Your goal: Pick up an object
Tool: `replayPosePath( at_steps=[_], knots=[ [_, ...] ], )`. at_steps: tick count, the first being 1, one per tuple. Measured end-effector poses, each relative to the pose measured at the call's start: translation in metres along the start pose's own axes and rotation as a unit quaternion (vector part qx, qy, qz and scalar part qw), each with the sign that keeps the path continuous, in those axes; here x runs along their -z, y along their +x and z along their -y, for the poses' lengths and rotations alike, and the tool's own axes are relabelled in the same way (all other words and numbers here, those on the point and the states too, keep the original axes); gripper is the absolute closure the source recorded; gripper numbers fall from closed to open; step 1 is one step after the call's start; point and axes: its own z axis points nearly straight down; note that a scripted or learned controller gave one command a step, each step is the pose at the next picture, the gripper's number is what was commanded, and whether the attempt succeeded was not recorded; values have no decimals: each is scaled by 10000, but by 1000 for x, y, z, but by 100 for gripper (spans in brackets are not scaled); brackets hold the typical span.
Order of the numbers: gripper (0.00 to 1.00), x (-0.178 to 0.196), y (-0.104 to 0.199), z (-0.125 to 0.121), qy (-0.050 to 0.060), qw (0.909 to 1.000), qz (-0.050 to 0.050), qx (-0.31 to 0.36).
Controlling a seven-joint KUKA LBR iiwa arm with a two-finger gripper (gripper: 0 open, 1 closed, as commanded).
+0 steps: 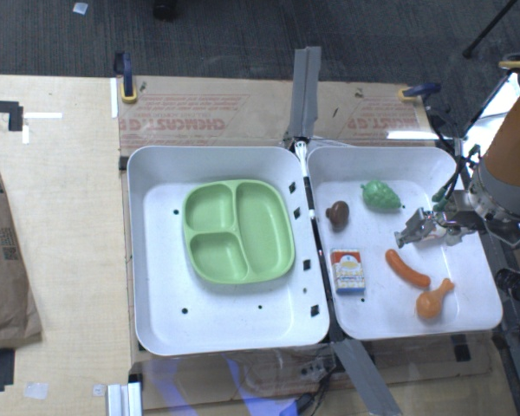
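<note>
You see the grey arm with its orange band [510, 150] cut off by the right edge; the small metal two-finger gripper [413, 233] is too small to read; the brown paper bag [4, 258] runs off the left edge, its print too small to read.

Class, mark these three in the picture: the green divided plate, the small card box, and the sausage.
green divided plate [239, 230], camera view, central ridge.
small card box [348, 271], camera view, top face.
sausage [406, 268], camera view, middle of its length.
</note>
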Motion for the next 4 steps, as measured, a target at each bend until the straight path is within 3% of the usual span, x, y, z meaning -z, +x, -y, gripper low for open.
replayPosePath(
  at_steps=[1,2,3,4],
  knots=[
    [0,-129,-5,-9,5,9984,-4,568],
    [0,-118,4,15,-2,9972,-3,746],
    [0,-14,-5,14,-15,9894,6,1449],
    [0,-127,-22,-10,-3,9642,-3,2653]
  ],
)
